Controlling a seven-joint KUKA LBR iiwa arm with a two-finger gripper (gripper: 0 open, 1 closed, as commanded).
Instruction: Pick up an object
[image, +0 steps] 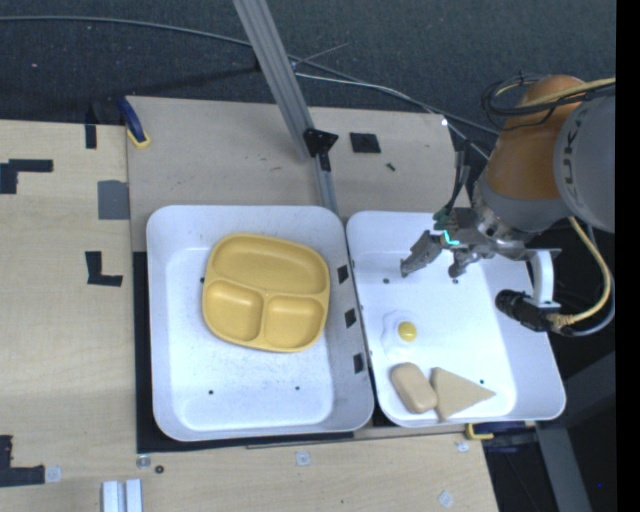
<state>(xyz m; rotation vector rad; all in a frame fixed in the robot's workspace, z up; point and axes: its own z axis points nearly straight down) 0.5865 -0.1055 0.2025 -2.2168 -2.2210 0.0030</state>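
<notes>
Above right bin (520, 395), hand (438, 260) spread, grasping nothing; poised short of yellow egg piece (406, 329), bread roll (412, 387), wedge (458, 391) near bin's front edge.

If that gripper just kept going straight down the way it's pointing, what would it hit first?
Most likely bare floor of the right white bin. The gripper hangs over its upper part, apart from the small yellow ball nearer the camera. Depth is hard to judge from this slanted view.

The arm (590, 165) is grey metal with a glossy orange band (530, 140) above the wrist. Black cables loop over the orange band, and a white bracket with a black plug and a yellowish cable hangs beside the wrist. The gripper (440, 260) ends in two dark fingers (418, 259), with a small green-lit spot at its base.
</notes>
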